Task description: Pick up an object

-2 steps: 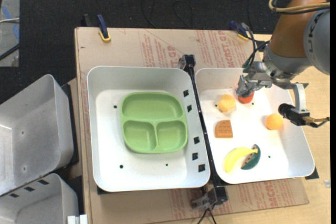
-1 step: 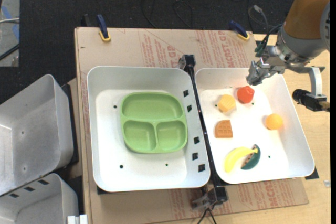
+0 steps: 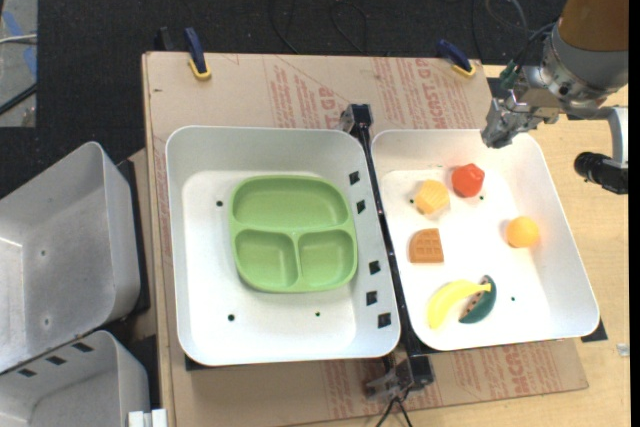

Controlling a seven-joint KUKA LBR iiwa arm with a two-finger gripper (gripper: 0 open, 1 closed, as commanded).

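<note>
Camera view: claw (image 3: 499,134) (grip state unclear) hovers over right bin's (image 3: 560,215) far rim.

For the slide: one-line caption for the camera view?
Gripper over the right bin far edge; toy foods below, green tray in the left bin.
</note>
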